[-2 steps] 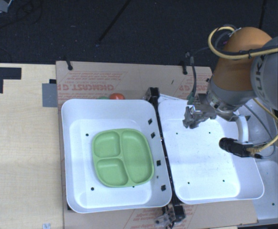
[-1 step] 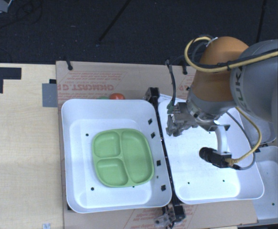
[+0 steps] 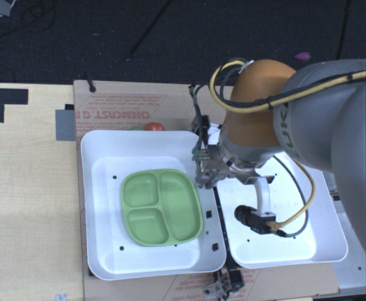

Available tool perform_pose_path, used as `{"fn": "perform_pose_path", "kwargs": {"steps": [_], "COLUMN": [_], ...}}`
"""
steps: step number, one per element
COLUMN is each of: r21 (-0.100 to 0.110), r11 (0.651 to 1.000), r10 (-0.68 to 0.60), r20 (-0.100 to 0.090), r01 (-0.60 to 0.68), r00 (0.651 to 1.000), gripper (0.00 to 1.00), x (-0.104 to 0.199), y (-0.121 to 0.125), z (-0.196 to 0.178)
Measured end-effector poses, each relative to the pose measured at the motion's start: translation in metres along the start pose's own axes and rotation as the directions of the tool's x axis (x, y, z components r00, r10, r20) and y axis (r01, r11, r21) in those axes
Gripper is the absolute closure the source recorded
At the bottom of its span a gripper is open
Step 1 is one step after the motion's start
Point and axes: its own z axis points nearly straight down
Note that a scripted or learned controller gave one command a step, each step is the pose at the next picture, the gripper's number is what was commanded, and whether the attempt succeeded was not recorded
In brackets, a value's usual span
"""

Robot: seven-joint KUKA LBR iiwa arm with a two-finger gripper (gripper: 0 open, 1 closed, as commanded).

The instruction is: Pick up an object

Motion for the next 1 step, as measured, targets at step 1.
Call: {"fn": "perform_pose_path", "kwargs": {"steps": [1], "r21": [0.000], "r11": [1.000], "r10": [0.000], "r20": [0.001], "r01": [0.000], "r00": [1.000], "gripper": [1.00], "x": [0.0489], "y": [-0.0195], "z": [0.0061]}}
